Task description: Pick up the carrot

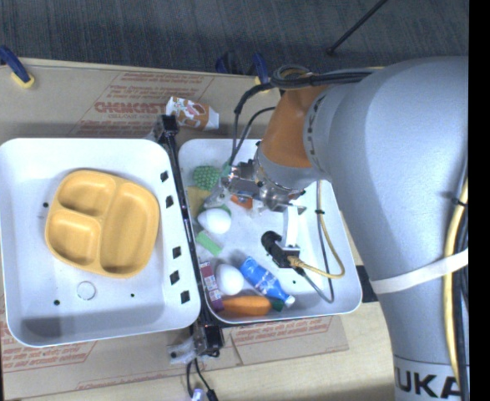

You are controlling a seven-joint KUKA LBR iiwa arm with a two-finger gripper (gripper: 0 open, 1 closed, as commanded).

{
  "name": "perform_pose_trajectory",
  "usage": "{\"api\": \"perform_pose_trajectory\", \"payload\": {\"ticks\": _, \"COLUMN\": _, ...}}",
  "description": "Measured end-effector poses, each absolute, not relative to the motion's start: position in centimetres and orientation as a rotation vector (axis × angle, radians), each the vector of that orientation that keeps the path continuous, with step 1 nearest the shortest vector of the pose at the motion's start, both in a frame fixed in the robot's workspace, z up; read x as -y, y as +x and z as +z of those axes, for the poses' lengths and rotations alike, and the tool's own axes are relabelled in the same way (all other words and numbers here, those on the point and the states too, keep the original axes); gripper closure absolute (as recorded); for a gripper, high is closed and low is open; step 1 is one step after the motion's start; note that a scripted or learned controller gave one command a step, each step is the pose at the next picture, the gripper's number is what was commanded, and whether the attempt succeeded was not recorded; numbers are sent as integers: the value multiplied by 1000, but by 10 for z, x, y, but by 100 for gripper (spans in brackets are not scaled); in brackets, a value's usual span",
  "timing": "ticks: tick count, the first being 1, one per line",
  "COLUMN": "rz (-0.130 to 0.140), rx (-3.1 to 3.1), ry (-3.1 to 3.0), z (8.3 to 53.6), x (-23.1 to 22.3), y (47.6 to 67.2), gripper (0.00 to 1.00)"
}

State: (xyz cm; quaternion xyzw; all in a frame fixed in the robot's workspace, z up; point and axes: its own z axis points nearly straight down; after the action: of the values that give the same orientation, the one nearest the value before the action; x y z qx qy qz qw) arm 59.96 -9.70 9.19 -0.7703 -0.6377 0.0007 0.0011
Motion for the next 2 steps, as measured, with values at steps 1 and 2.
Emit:
{"api": "perform_pose_trajectory", "payload": {"ticks": 1, "rz": 3, "rx": 2232, "ry": -2208, "z": 172, "x": 147, "y": 613, "gripper": 0}}
{"api": "perform_pose_trajectory", "payload": {"ticks": 2, "rz": 2, "rx": 2107, "ry": -2328, "z": 92, "x": 92, "y": 594, "gripper": 0}}
